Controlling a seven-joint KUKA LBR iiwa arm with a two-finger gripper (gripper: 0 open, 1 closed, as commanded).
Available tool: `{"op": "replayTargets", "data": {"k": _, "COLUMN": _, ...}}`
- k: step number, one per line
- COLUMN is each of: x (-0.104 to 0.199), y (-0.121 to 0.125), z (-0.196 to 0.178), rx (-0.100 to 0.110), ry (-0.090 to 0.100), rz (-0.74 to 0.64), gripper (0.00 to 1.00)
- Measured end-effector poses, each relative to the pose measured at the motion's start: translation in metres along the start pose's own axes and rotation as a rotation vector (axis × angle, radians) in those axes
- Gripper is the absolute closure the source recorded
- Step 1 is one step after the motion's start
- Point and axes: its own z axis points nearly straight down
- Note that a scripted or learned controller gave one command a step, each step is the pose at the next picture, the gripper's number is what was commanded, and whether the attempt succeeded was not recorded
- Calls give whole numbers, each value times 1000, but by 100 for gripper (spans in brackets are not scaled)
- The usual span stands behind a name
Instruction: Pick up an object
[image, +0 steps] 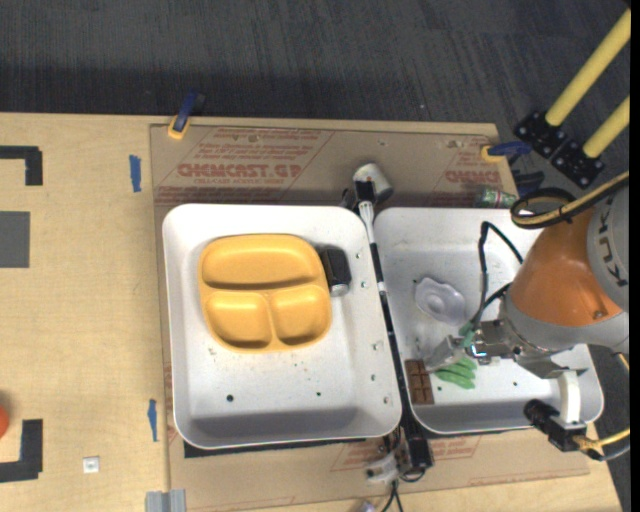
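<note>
The grey arm with its orange band reaches in low over the right-hand white bin (560, 415), and its two-finger gripper (478, 347) sits down near the bin floor, right over a small bright green plastic piece (457, 374). From where I stand the fingers are lost under the wrist and its cables, so I cannot tell whether they are spread, pressed together or pinching anything.

As for progress, the pickup does not look finished. The green piece seems to lie flat on the bin floor, with most of it sticking out past the gripper toward the bin's near wall. I would judge this as the reach or the start of a grasp: the arm is down at the object, but a secure hold and a lift are both left to do.

The green piece is elongated, and its long axis runs at a slant, from the gripper down and to the left, its free end pointing toward the dark brown block (417, 381) at the bin's left wall. Just beyond the gripper lies a clear crumpled plastic bit (438, 297). In the left white bin (190, 320) rests a yellow three-compartment tray (265, 290), with a small black object (335, 268) touching its right edge.
</note>
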Motion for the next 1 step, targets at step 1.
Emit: {"op": "replayTargets", "data": {"k": 1, "x": 0, "y": 1, "z": -10, "rx": -3, "ry": -1, "rz": 1, "gripper": 100}}
